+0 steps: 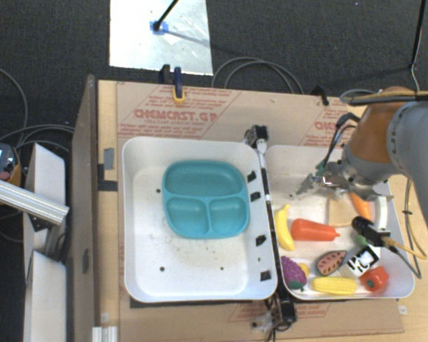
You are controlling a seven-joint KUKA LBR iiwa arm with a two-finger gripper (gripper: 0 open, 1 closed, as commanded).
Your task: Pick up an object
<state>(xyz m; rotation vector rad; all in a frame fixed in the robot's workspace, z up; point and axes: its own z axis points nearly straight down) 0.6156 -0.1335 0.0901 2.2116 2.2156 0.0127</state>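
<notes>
My gripper (317, 186) hangs over the far part of the right bin (298, 159), open, with nothing between its fingers. Toy foods lie in that bin's near half: a yellow banana (285, 229), a red-orange carrot (314, 230), purple grapes (293, 272), a yellow corn cob (334, 284), a brown-red fruit slice (331, 262) and a red tomato (375, 278). An orange piece (361, 205) lies just right of and below the gripper, partly under the wrist. The gripper touches none of them.
The left bin (146, 220) holds a teal divided plate (204, 200). A black-clipped divider (264, 203) runs between the bins. Cables lie on the cardboard behind the bins, and a metal rail (27, 201) is at the far left.
</notes>
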